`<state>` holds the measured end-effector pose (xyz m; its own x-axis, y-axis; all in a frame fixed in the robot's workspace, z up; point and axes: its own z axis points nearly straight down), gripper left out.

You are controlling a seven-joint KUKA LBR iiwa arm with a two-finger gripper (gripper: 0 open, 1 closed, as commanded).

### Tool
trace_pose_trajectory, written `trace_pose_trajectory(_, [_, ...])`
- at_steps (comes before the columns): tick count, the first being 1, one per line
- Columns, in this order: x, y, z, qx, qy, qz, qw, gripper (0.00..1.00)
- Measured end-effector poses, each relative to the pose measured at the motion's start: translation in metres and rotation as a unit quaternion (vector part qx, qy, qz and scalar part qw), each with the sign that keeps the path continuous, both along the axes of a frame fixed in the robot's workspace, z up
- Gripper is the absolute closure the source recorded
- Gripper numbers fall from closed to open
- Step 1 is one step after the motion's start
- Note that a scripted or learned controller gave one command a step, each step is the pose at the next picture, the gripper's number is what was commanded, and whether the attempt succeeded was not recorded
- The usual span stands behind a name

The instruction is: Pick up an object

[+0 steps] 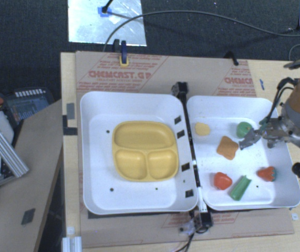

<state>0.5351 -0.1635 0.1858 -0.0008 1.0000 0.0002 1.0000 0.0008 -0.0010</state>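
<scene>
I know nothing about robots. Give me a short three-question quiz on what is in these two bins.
1. True or false: the yellow divided tray lies in the left bin.
2. Which item lies nearest the tool? A) green round item B) green stick C) pale yellow disc
3. Fill in: the right bin holds ___ loose items, counting also the orange block and two red pieces.

Key: 1 true; 2 A; 3 six.

Glossy white plastic bins (139, 101), matt yellow plastic tray (144, 151)
</scene>
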Motion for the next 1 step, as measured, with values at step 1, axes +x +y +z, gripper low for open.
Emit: trace_pose_trajectory(1, [0.0035, 0.0048, -0.0612, 0.0003, 0.000, 0.000, 1.0000, 0.00])
